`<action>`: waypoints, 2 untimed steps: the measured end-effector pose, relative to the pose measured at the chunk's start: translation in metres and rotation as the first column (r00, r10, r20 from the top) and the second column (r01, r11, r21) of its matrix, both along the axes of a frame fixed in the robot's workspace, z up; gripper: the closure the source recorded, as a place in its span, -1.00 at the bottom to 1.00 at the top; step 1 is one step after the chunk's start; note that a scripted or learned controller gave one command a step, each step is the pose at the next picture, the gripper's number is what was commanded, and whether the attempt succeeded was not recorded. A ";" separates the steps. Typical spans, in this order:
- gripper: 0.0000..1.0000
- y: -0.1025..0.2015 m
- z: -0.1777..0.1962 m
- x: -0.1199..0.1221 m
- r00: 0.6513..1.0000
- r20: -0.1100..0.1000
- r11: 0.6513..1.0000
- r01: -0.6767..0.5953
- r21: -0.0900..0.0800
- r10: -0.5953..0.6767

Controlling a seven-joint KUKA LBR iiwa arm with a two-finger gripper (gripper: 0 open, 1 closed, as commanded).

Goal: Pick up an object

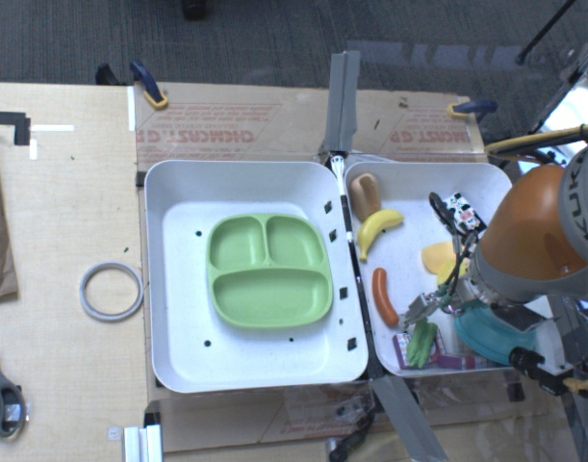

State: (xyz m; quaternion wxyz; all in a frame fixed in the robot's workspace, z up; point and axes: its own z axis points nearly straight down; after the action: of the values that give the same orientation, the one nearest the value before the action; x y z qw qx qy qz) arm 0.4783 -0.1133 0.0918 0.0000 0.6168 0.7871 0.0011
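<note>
The gripper [426,306] hangs low in the right bin [409,176]; whether it grips anything, I cannot tell; the green pepper [421,342] lies just below it, long axis running up-down; a sausage [384,296] lies beside it, leftward.

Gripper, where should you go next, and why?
Probably straight down a little. The gripper sits in the right bin, just above the green thing near the front wall, with the hot dog to its left. Nothing shows between its fingers yet, so lowering onto the green thing looks like the nearest try.
</note>
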 end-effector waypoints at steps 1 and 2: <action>-1.00 -0.021 0.000 0.058 0.988 -0.002 0.988 -0.155 -0.001 0.155; -1.00 -0.067 0.074 0.117 0.940 -0.001 0.940 -0.341 -0.003 0.341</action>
State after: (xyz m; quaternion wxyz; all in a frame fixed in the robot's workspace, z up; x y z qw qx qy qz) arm 0.5948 -0.1805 0.1660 0.0006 0.4712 0.8820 -0.0002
